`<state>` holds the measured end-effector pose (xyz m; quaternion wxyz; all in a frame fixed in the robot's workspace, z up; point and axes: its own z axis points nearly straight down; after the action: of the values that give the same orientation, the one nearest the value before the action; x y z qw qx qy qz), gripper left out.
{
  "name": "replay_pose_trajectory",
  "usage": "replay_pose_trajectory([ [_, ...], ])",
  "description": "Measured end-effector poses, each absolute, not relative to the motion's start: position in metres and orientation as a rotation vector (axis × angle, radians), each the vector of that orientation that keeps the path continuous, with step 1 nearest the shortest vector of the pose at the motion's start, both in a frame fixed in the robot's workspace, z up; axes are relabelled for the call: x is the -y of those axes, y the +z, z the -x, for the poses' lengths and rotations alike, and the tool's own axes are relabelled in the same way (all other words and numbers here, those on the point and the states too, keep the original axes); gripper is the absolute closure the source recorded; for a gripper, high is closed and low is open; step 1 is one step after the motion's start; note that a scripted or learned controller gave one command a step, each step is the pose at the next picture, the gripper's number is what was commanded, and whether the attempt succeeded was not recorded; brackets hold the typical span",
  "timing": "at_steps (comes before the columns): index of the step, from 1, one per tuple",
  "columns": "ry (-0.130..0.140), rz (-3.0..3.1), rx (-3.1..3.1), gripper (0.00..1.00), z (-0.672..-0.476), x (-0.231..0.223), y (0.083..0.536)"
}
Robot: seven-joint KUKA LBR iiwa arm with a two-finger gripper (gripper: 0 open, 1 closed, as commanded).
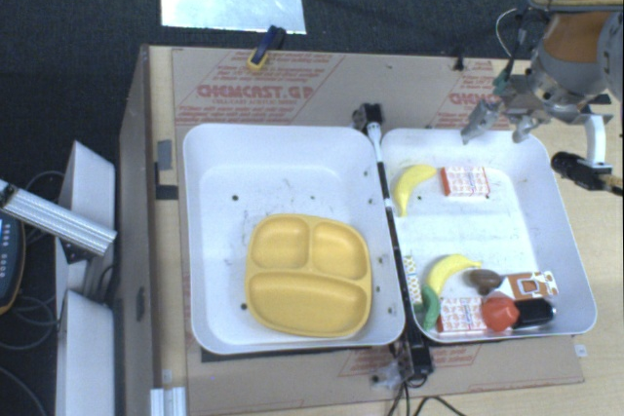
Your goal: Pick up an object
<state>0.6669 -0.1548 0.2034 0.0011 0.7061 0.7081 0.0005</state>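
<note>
The gripper [499,124] hung over the far rim of the right bin [558,209], up by the back edge and to the right of the divider. Two fingers looked spread apart with nothing between them, so open and empty, though the view was small and a bit blurred there.

The likely target was not fixed by the task. Nearest things were the upper banana [411,184] and the small red-and-white box [465,181], lying just beside each other in the far half of that bin. That banana's long axis ran diagonally, from near-left to far-right, with its curve bowing toward the divider side. The box lay flat, long side across the bin.

The near corner was crowded: a second banana [450,270], a brown lump [484,281], a red round thing [499,312], a black item [534,312], a carton [532,285] and another flat pack [458,316], mostly touching.

Risks: fingers closing across the banana's length rather than its width would slip off the curve. The flat box gave little to pinch. A drop into the cluttered corner could catch two things or knock them. A descent straight down from here would hit the bin rim.

The left bin [210,209] held a yellow divided tray [309,274].
</note>
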Motion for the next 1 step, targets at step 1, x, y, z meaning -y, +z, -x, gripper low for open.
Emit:
replay_pose_trajectory([
  [1, 0.003, -2.215, -2.228, 0.0, -0.6689, 0.0825, 0.1546],
])
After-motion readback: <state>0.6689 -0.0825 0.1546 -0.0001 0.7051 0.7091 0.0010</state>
